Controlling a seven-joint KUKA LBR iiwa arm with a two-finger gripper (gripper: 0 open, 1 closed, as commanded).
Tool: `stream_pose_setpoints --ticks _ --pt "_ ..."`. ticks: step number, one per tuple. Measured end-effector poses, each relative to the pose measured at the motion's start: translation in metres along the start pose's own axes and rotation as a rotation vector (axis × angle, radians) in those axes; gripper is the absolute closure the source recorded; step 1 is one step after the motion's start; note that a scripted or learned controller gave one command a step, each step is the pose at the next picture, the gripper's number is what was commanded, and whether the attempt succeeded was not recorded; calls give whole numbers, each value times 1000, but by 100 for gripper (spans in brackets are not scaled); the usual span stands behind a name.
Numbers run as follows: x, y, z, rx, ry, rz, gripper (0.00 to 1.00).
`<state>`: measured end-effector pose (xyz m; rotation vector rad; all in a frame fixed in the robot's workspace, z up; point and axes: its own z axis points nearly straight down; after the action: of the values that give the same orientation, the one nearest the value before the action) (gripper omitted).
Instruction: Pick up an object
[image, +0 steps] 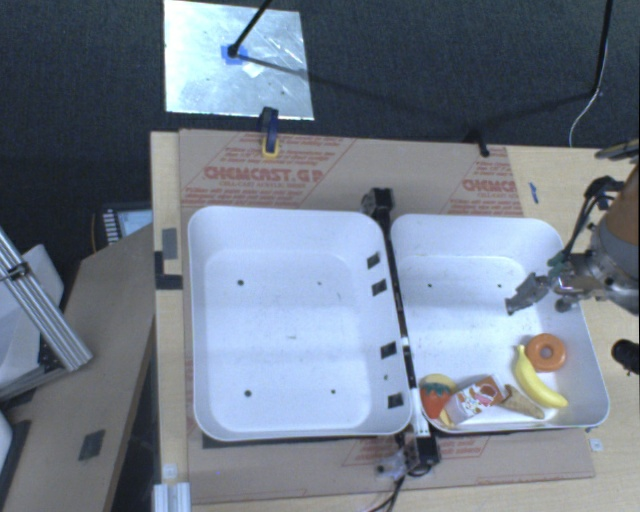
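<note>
You see the arm (622, 235) coming in from the right edge of the view, low over the right bin (470, 235). Its gripper (522, 296) reaches toward the left, over the bare floor of this bin, near the right wall. The fingers look grey and narrow, but you cannot tell from this view if they stand apart or closed; nothing shows between them.

The objects for picking all lie in the front right corner of the right bin, apart from the gripper. You can count them — one yellow banana (536, 378), curved, along the right side; one orange ring (546, 351), like a small donut, just beside the top end of the banana; one round red and orange fruit (437, 395) near the divider; one red and white packet (475, 399) touching this fruit on its right; and one brown cone-shaped piece (522, 403) between the packet and the banana. That makes five things, one of each kind.

The left bin (290, 320) stands side by side with the right one — two bins in all, both white and shallow, on a brown board (330, 165) with red print.
</note>
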<state>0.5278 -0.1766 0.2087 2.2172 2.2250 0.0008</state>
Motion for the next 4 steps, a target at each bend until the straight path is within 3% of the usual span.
stream_pose_setpoints --ticks 1,2,3,4 --pt "11 -40 -163 -20 -5 -3 0" --pt "91 -39 -258 -15 0 -10 0" --pt "159 -40 -324 -9 1 -8 0" --pt "224 -40 -326 -2 2 -8 0"
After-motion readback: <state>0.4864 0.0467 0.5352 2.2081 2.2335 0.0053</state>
